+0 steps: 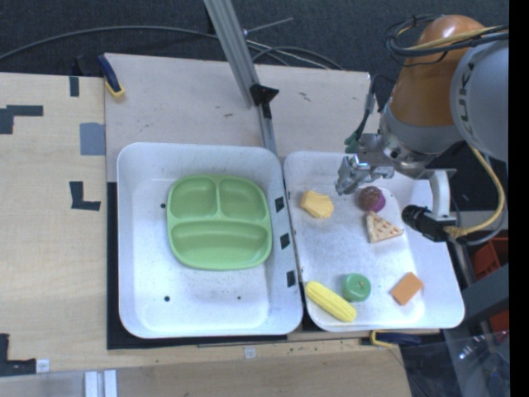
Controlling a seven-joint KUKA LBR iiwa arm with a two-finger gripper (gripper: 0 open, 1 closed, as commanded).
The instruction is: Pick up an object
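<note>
Fingers of your gripper (354,174) hang over the right bin (430,308), slightly parted, gripping nothing. Nearest candidates, the purple ball (373,197) and yellow chunk (316,204), lie untouched, so the pick, I judge, remains undone.

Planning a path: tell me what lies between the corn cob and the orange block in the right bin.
In the camera view, a green round piece lies between the corn cob and the orange block, close beside the cob's right end.

One fixed camera looks down at a slant from above the bench (207,89), far enough back to take in both white bins (132,246).
</note>
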